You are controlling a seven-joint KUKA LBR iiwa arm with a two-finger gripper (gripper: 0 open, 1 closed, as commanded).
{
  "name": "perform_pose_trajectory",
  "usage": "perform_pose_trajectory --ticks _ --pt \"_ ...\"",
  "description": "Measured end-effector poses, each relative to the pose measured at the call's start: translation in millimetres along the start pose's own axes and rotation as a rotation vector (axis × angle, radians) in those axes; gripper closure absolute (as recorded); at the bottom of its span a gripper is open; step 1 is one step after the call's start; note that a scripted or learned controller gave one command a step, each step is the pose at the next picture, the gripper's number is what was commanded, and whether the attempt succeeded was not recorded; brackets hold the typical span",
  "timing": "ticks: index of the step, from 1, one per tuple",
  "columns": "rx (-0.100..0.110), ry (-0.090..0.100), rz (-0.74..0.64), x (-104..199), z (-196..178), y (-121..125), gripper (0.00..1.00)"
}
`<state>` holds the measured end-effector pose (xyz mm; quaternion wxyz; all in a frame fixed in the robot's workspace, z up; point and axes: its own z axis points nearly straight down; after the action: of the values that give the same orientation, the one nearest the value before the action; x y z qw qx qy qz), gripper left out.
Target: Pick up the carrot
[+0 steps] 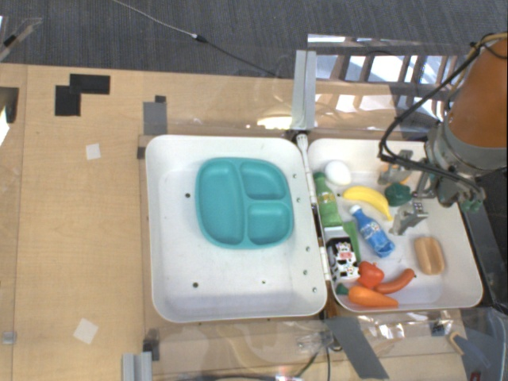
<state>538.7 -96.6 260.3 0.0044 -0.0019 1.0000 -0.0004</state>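
I see the gripper (409, 211) at right of frame, fingers parted and holding nothing, above the right bin (464, 280), with the carrot (371, 297) lying at lower centre-right.

A teal plastic divided plate (242, 202) sits in the left shallow white bin (171, 284). In the right white bin (464, 280), an orange toy carrot (371, 297) lies at the near edge, touching a red pepper (370, 275). The grey two-finger gripper (406, 219) hovers beside a blue bottle (372, 232) and yellow banana (368, 199), apparently holding nothing.
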Motion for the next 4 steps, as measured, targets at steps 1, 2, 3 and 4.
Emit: perform_pose_trajectory --ticks 1,2,3,4 --pt "-0.003 0.009 -0.13 -68.7 104.7 -24.3 0.0" --pt "0.004 -0.013 -0.145 -67.5 156.1 -49.2 0.0" --pt "0.001 -0.004 -0.286 -124.8 172.4 -17.5 0.0" --pt "0.004 -0.018 -0.288 -128.5 158.0 -16.6 1.0"
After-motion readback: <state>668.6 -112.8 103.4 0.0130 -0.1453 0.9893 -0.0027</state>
